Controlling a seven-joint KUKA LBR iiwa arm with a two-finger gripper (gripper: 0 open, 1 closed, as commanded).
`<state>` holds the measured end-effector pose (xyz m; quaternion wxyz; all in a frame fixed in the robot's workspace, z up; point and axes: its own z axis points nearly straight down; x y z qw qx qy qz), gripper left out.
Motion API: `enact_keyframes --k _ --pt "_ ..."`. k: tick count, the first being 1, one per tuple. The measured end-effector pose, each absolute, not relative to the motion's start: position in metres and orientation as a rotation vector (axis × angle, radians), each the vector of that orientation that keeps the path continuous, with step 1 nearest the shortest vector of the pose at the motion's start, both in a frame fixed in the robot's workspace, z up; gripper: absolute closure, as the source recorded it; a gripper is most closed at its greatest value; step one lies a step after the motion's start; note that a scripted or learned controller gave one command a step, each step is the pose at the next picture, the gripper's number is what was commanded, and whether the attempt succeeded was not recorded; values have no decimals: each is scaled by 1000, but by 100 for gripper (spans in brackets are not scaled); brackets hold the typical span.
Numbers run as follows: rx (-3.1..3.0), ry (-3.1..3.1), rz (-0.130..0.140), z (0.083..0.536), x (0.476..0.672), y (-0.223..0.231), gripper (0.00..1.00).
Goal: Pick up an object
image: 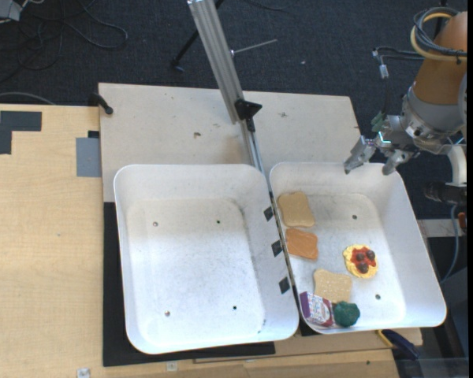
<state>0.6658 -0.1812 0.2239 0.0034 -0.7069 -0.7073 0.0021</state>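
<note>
The arm is hanging over the far right corner of the right bin (394,211), well apart from the objects. Advice: descend over one isolated item, the small tart (361,261), since the bread slices (296,209) are lying crowded against the divider wall. The gripper (374,157) is showing its jaws spread apart, holding nothing and touching nothing.

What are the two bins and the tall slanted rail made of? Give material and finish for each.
Bins: probably moulded plastic, matte white with fine speckling; rounded corners and soft rolled rims suggest it.
Rail: likely extruded aluminium, bare silvery grey; straight lengthwise grooves and a slotted cross-section at its top end point to that.
</note>
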Motion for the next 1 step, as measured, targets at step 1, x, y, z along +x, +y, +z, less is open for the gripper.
enact_keyframes --k 1 --pt "-2215 -2225 3 227 667 -181 0"
